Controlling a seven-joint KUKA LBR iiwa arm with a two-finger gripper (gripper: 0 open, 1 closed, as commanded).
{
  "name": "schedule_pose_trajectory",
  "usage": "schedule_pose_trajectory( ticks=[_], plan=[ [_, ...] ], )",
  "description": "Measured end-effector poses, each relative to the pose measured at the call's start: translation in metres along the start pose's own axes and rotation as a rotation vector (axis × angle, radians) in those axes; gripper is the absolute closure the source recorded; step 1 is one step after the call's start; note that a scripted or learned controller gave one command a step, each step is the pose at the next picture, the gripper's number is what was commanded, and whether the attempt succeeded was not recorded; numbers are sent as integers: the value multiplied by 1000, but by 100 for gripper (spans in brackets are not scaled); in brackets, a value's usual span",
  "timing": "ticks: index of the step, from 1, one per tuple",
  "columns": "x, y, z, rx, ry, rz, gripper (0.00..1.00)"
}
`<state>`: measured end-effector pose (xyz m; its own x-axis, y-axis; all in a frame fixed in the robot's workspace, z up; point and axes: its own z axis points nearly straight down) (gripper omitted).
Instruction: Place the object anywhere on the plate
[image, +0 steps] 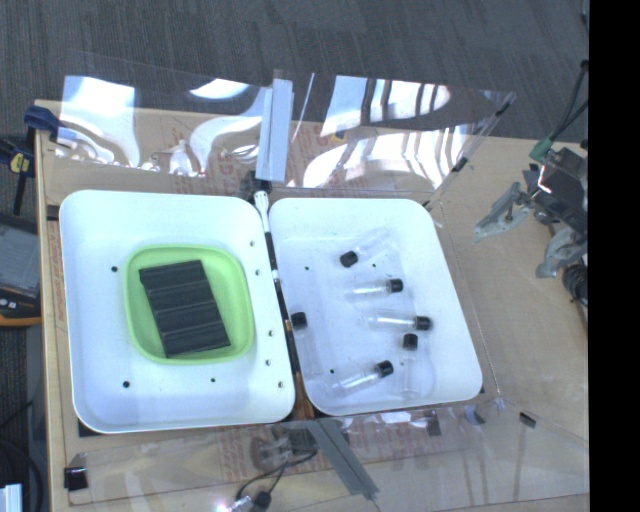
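**Mia:** What is in the left bin (80, 300)?

**Tom:** A green plate (235, 285). A dark block with ridges (184, 308) lies flat on it, right in the middle, turned a bit.

**Mia:** So the block is on the plate?

**Tom:** Yes, it sits all inside the green rim.

**Mia:** And the right bin (440, 290)?

**Tom:** Small clear tubes with black caps (385, 287) lie all over it. I count about five. One more black cap (297, 320) sits by the bin's left wall, near the gap between the two bins.

**Mia:** Where is the gripper (520, 215)?

**Tom:** Far over on the right, above the bare bench (530, 340), well away from both bins. It is grey and hard to see well.

**Mia:** Are its jaws open or shut?

**Tom:** I cannot tell. I see nothing in them.

**Mia:** What is behind the bins?

**Tom:** A shiny clear wall (380, 120) with bright light on it
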<state>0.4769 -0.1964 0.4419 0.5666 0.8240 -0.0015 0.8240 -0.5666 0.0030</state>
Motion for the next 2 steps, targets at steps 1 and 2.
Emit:
schedule_pose_trajectory(
  ticks=[1,2],
  plan=[
    [-3,2,0,-3,1,108,0],
    [-7,5,0,-5,0,175,0]
  ],
)
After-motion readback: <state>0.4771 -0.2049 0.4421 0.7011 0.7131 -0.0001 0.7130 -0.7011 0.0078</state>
